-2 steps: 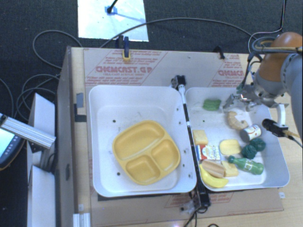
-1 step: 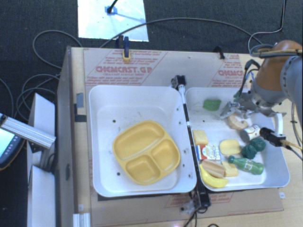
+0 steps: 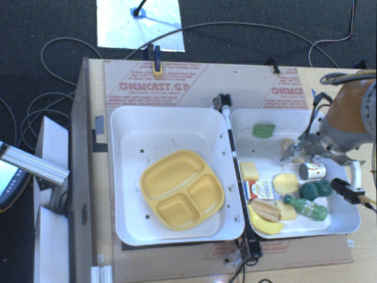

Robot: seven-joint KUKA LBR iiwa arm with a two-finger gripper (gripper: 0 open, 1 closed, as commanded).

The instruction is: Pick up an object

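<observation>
Arm (image 3: pixel 349 114): grey with an orange band, reaching in from the right over the right bin's far right part.
Gripper (image 3: pixel 293 152): low inside the right bin, near its middle, just left of the can; whether it is spread or pressed together cannot be told, and nothing is seen pinched in it.
Left bin (image 3: pixel 126 158): white, holding a yellow tray.
Tray (image 3: pixel 181 188): three compartments, lying flat and turned at an angle, toward the bin's near side.
Right bin (image 3: pixel 347 220): white, holding the loose objects.
Green piece (image 3: pixel 264 130): alone at the bin's far side, apart from the rest.
Can (image 3: pixel 312 171): on its side, just right of the gripper.
Lemon (image 3: pixel 285 183): near the middle, below the can.
Broccoli (image 3: pixel 316 189): right of the lemon.
Bottle (image 3: pixel 306 207): green, lying flat near the front wall.
Banana (image 3: pixel 265 223): at the front left corner.
Cheese (image 3: pixel 250 171): yellow block against the left wall.
Carton (image 3: pixel 259 190): small, red and white, between cheese and banana.
</observation>
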